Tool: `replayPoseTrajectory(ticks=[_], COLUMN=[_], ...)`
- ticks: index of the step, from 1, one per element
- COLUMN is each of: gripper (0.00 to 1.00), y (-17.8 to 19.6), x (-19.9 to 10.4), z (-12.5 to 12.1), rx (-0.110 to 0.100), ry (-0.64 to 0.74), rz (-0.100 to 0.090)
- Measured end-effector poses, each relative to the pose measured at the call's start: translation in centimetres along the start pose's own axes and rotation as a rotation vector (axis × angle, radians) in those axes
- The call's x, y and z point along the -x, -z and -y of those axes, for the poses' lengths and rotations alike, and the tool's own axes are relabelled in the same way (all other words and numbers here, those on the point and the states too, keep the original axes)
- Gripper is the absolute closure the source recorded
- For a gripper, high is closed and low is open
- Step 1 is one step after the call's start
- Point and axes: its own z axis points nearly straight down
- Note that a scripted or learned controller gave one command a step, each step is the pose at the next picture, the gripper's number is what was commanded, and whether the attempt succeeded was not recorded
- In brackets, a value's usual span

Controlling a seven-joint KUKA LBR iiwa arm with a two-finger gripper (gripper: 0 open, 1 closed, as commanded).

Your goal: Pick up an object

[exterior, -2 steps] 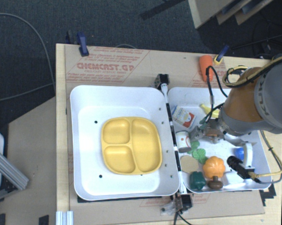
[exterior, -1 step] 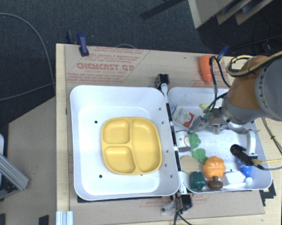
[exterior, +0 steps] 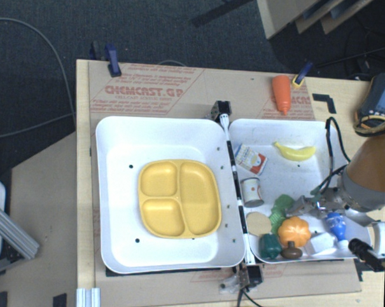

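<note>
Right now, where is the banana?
The banana lies in the right bin, near its far wall, to the right of the small carton and apart from the pile of toys nearer the camera.

The bench (exterior: 150,90) bears two white bins (exterior: 115,178) and a carrot (exterior: 281,93).

Arm (exterior: 368,179), seen at the right edge of the camera view: a rounded orange-brown band sits above a grey cylindrical wrist section. Below the wrist, a silver metal claw (exterior: 318,203) assembly with angular parts. A thin black cable loops along the arm's left side. Surfaces smooth; no markings legible.
</note>
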Motion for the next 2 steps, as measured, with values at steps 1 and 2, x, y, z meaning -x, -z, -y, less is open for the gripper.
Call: replayPoseTrajectory(ticks=[1,2], gripper=[0.00,0.00], y=[-0.1,-0.1], x=[-9.2,-9.3], z=[-1.8,-4.7], rx=[0.007,0.007], ry=[-0.002,-0.003], rz=[0.010,0.012])
